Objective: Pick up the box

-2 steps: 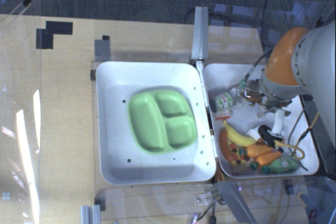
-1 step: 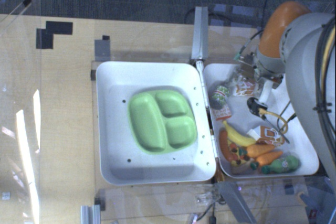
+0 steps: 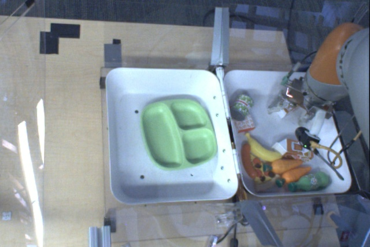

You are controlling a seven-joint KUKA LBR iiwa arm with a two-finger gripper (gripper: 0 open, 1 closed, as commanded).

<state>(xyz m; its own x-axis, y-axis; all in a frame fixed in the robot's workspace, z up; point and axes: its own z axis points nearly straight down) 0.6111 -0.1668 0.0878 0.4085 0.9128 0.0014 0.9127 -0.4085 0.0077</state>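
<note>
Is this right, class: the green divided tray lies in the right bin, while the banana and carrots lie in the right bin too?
Not quite. The camera view shows the green divided tray in the left bin. The banana and carrots do lie in the right bin.

A pale wooden surface (image 3: 69,142) carries two white bins: the right bin (image 3: 272,81) directly under the hand (image 3: 296,102), the left bin (image 3: 124,142) well beyond it.

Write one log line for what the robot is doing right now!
arm: over right white bin | hand: above bin floor, holding nothing seen | small white box: lying by yellow banana | green divided tray: in left bin
</note>
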